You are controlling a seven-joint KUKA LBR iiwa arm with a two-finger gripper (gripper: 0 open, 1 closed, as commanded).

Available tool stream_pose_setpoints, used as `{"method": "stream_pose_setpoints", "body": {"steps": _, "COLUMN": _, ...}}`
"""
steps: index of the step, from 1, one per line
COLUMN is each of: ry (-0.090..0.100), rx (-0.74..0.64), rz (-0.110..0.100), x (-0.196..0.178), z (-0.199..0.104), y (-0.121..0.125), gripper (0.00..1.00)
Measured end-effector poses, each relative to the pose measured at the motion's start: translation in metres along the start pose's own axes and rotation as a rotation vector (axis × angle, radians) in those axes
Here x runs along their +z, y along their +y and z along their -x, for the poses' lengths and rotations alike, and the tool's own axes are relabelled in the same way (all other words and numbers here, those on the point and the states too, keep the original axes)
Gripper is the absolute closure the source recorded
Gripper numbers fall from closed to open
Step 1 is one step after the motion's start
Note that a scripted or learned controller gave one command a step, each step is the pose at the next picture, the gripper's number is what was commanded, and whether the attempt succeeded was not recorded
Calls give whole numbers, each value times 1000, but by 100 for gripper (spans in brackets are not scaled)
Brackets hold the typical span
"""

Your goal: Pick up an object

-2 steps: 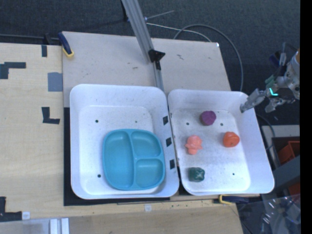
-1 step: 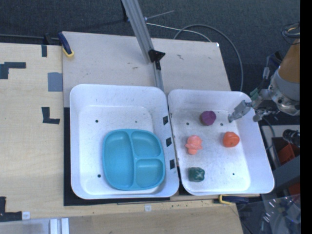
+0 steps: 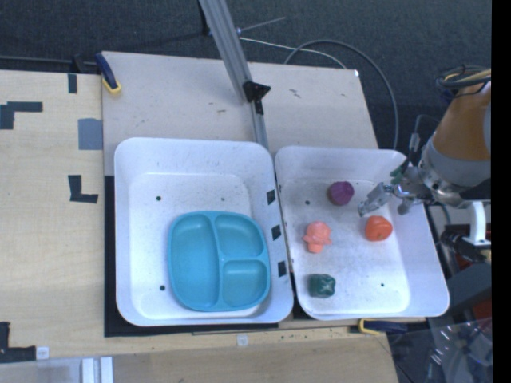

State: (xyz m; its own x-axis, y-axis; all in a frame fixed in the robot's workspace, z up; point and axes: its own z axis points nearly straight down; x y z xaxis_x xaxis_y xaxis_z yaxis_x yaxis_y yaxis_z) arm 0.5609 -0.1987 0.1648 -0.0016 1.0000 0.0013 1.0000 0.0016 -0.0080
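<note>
gripper (image 3: 382, 202) over right bin (image 3: 415, 294), fingers apart, nothing between them | orange object (image 3: 378, 228) nearest, just below and beside the tips | purple object (image 3: 341, 192) to its left | next, I judge: short drop toward orange

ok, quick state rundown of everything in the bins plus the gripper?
gripper: over right bin, nothing visibly held
purple object: resting in right bin, free
orange object: in right bin, just below gripper
pink object: in right bin, free
dark green object: in right bin, free
blue divided tray: flat in left bin
</note>
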Motion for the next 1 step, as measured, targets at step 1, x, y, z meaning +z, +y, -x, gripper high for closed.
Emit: {"method": "stream_pose_setpoints", "body": {"steps": 1, "ry": 0, "rx": 1, "rz": 0, "x": 59, "z": 1, "y": -10, "gripper": 0}}
